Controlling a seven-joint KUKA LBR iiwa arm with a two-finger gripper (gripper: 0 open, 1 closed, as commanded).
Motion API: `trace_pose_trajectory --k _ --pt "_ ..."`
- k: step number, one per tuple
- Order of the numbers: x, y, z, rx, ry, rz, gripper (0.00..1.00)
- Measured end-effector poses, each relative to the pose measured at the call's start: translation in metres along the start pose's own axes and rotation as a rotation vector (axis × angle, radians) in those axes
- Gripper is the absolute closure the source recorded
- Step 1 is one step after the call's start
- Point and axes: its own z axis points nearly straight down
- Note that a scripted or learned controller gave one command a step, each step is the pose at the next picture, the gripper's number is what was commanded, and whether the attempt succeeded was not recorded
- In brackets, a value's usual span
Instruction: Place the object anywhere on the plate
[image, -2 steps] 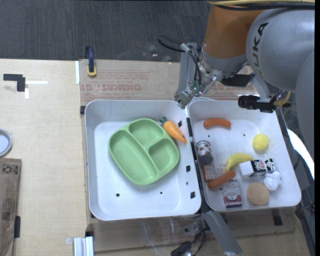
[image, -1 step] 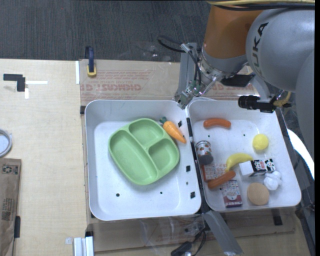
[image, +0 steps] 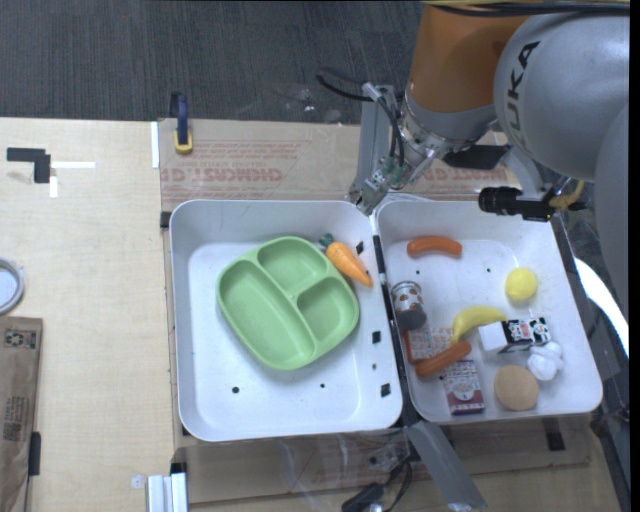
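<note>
Pale wood-grain worktop (image: 80, 250) carries two shallow white plastic bins side by side, with dark ribbed flooring behind and a strip of printed cardboard (image: 250, 160) under their far rims. From the upper right the grey arm (image: 570, 70), smooth and rounded with a glossy orange band (image: 455, 55), reaches down to the jaws (image: 385, 180), which hang over the far end of the seam between the two bins. They are small and partly lost against the cardboard, so I cannot tell how far apart they stand; nothing shows between them.

Nearer the camera from the jaws and a little to the left, the carrot (image: 349, 261) lies on the floor of the left bin (image: 200, 400): a tapered orange toy with a green top, touching or just overlapping the far right rim of the plate (image: 287, 300). That plate is a matte light-green dish with rounded corners and three compartments, set at a slant.

Toward the camera and to the right of the jaws, the right bin (image: 580, 390) holds a red sausage (image: 434, 246), a round yellow lemon (image: 521, 285), a curved banana (image: 478, 319), a small tin can (image: 408, 303), a second sausage (image: 443, 359), a small printed carton (image: 465, 387), a black-and-white box (image: 520, 332), a white lump (image: 545, 362) and a tan bun (image: 517, 387).

Far to the left of the jaws, a blue-handled clamp (image: 180, 122) grips the worktop's far edge.
</note>
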Motion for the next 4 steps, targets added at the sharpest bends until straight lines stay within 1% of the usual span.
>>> trace_pose_trajectory --k 1,2,3,4 --pt "0.000 0.000 0.000 0.000 0.000 0.000 0.00" --pt "-0.001 0.001 -0.006 0.003 0.000 -0.001 1.00" --pt "0.008 -0.050 -0.018 -0.002 0.002 -0.003 1.00" --pt "-0.001 -0.017 0.054 -0.002 0.002 -0.083 1.00"
